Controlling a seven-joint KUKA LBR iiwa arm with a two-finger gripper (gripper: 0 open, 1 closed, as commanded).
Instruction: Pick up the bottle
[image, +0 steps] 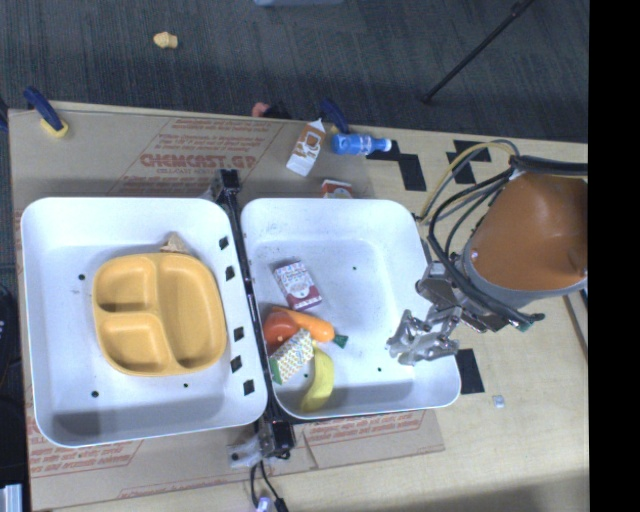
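Crowding the near left corner of the right bin (400, 225) are one carrot (300, 324), one banana (318, 378) and one small patterned packet (291, 355), all touching one another, with one red carton (297, 284) lying just behind them. The left bin (50, 240) holds one yellow divided tray (158, 313). Two bins in all sit side by side on the cardboard-covered surface (150, 150).

Beyond the bins, on that surface, lie one small white-and-brown carton (306, 147), one small flat packet (337, 187) at the right bin's far rim, and the single blue bottle (358, 144), lying on its side just beside the white-and-brown carton.

The hand (420, 340) hangs over the near right part of the right bin, by its right wall, with the orange-banded arm (530, 235) behind it. Nothing can be seen between its fingers; whether they are spread or pressed together cannot be told. The bottle lies well apart from the hand, outside the bin, past the far rim and to the left.
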